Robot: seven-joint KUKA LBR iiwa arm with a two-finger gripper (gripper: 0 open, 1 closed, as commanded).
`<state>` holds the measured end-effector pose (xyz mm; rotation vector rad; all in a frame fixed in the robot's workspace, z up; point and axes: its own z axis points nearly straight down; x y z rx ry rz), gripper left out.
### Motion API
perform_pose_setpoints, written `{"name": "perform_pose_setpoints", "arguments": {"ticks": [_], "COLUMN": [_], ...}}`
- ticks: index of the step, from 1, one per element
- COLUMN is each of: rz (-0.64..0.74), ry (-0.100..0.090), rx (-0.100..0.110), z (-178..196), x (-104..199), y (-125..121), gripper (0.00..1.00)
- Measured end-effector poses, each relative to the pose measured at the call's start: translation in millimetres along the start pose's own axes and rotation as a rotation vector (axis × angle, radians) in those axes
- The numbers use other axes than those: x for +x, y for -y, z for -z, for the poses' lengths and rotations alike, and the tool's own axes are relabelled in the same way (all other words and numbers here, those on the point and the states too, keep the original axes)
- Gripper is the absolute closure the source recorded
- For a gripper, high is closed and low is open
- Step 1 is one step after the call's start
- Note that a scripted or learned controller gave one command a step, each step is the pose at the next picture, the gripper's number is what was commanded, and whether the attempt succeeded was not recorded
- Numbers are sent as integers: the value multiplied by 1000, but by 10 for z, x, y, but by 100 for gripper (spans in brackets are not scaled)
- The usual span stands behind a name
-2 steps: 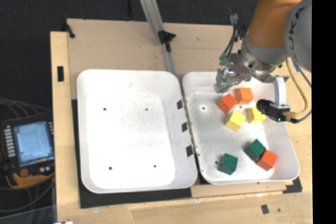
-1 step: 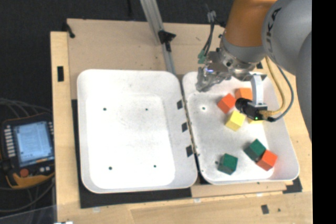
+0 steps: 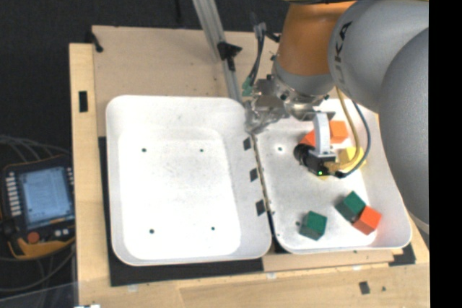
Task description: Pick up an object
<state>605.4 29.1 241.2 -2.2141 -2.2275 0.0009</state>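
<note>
My gripper (image 3: pixel 258 114) hangs low over the top left corner of the right bin (image 3: pixel 289 245), close to the divider between the two bins. The orange band and grey wrist cover most of it. In the right bin lie a green block (image 3: pixel 312 225) near the front, and a second green block (image 3: pixel 351 205) touching an orange block (image 3: pixel 367 220) at the front right. Another orange block (image 3: pixel 336 131) and a yellow piece (image 3: pixel 348 154) sit further back, partly hidden by a black fitting and cable on the arm. No object is visible at the gripper.
The left bin (image 3: pixel 130 119) adjoins the right one. A slanted metal rail (image 3: pixel 204 7) rises behind the bins, close to the gripper. A handheld screen unit (image 3: pixel 40 197) lies off the bench at the left. The arm's grey body overhangs the right side.
</note>
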Motion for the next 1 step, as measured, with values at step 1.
{"name": "perform_pose_setpoints", "arguments": {"ticks": [1], "rz": [1], "ry": [0], "rx": [1], "z": [-109], "x": [505], "y": [83], "gripper": [100]}}
